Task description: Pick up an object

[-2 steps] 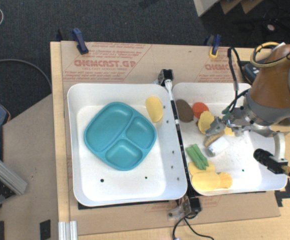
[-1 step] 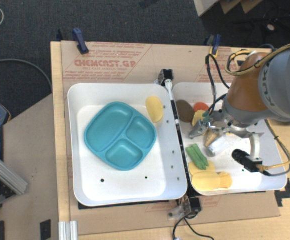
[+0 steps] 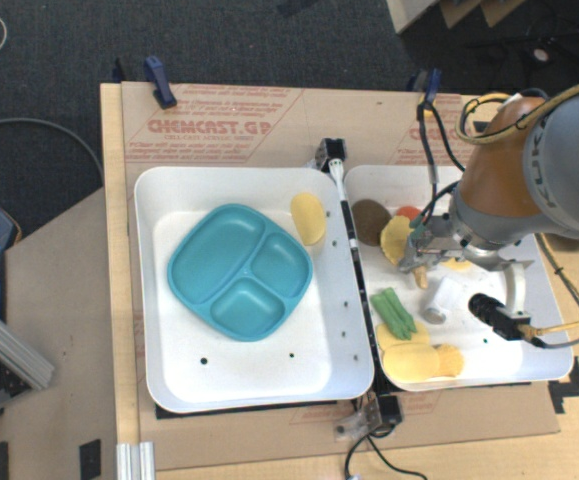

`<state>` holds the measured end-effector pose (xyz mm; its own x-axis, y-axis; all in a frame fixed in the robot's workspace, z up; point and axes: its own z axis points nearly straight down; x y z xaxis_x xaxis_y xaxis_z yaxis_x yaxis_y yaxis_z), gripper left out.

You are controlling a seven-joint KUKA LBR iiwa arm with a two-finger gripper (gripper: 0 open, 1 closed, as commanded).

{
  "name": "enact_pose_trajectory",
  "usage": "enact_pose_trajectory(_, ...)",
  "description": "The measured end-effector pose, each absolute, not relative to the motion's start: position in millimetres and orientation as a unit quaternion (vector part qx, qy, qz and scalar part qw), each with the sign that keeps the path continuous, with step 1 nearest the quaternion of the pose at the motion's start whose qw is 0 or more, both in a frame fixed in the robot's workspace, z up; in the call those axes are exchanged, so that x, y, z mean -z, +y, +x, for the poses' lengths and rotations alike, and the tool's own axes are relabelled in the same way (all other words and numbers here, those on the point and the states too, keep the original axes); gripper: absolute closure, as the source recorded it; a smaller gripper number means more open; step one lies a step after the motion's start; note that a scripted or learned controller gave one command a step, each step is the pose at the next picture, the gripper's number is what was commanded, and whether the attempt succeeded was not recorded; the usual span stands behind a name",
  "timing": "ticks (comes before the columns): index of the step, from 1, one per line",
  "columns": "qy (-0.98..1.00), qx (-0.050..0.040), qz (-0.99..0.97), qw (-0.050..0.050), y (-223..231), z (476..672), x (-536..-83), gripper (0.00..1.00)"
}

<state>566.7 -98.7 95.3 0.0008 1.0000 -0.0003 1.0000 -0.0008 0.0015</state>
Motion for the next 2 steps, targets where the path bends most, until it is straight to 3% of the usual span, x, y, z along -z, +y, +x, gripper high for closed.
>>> enact_pose_trajectory(1,0.708,-0.0039,0.707,0.003,-70.9,483.7,-242.8,1.0)
enact_pose_trajectory(2,0.711,-0.002,0.704,0.001,23.3,514.5,-239.2,1.0)
